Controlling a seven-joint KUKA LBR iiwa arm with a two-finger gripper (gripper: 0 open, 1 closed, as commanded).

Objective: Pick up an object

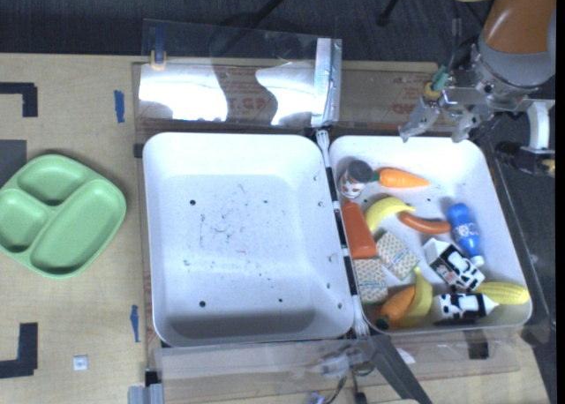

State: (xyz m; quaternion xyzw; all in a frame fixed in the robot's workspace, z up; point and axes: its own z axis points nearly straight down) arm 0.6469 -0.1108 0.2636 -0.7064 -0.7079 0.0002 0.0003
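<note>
The right bin [477,157] holds several toys: a carrot [403,179], a banana [387,211], an orange block [357,229], a blue bottle [463,228], a patterned cracker [397,258] and black-and-white cow figures [455,267]. My gripper [434,131] hangs above the bin's far rim, up and to the right of the carrot. Its fingers are open and spread, with nothing between them. The orange-banded wrist [521,23] rises above it at the top right.
The left bin [177,160] lies beside the right one, the two sharing a middle wall. A green divided plate [58,214] sits on the bench at far left. A clear plastic panel [238,85] stands behind the left bin. A yellow banana [503,293] lies in the right bin's near corner.
</note>
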